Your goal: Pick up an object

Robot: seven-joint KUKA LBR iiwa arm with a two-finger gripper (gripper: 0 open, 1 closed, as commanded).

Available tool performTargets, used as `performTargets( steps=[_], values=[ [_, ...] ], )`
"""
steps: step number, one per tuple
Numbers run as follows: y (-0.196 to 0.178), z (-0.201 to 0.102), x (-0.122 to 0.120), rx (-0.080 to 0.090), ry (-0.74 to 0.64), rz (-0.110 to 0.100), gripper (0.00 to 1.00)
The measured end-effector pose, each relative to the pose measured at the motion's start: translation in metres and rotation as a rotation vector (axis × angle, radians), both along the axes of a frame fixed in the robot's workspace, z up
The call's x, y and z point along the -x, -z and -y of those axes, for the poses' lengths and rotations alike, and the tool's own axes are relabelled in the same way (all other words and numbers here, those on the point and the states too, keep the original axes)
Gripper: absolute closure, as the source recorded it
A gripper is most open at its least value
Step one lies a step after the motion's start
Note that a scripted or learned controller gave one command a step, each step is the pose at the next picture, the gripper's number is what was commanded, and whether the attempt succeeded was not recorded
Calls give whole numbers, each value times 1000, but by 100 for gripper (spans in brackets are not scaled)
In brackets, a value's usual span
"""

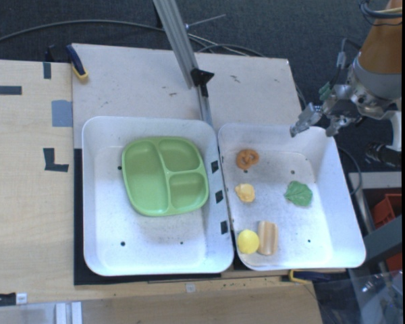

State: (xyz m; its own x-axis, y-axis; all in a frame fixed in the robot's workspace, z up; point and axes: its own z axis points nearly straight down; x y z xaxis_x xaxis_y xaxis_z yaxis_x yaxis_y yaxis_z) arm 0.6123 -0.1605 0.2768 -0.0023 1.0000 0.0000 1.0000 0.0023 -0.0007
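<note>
Five items lie in your right bin (324, 201) (green leaf (298, 194) nearest), while the gripper (316, 124), fingers apart and empty, hangs over its far right corner, so next you'd lower onto one.

L bin (98, 201): white, faint grey speckling; holds light-green divided plate (165, 175). R bin (337, 201): white; brown-orange round item (247, 158) at 11 o'clock, pale yellow lump (245, 193), green leafy piece (299, 194) at 3, bright yellow ball (248, 241) w/ tan roll (267, 237) at 7. Worktop (20, 147): pale wood, grey tape marks. Arm (381, 46): orange band, grey.
</note>
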Motion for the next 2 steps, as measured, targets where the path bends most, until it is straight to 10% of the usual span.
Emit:
performTargets(
  steps=[2],
  values=[
    [54, 10, 2, 1, 2, -6, 0]
  ],
)
